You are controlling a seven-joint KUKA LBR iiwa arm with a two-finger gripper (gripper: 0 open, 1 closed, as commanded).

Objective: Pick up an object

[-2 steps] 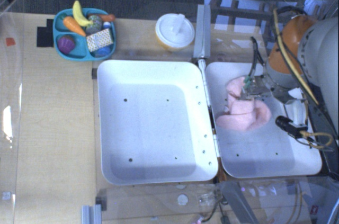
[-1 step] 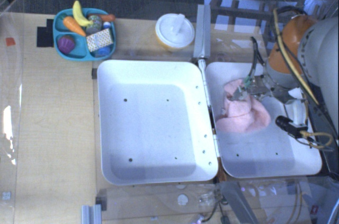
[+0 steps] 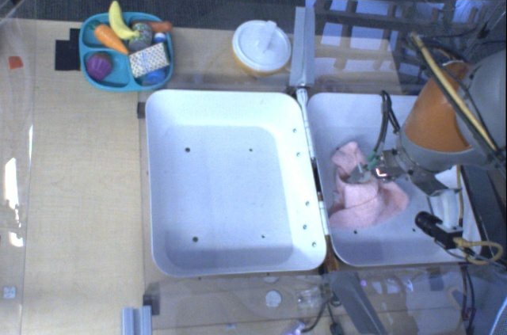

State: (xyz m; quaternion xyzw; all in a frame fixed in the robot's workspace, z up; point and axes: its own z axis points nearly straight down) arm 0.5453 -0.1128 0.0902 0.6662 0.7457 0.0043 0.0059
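A crumpled pink cloth [image 3: 358,187] lies in the right white bin [image 3: 360,246], near that bin's left side. My gripper [image 3: 367,172] reaches in from the right and sits low over the cloth's middle, its tip pressed down among the folds. The grey wrist with the orange band [image 3: 436,119] rises behind it to the upper right.
The left white bin [image 3: 226,179] stands beside the right one. On the bench behind are a blue tray [image 3: 127,50] of toy food and a white lidded cup [image 3: 261,46]. Cables and black fittings [image 3: 444,234] crowd the right bin's right edge.
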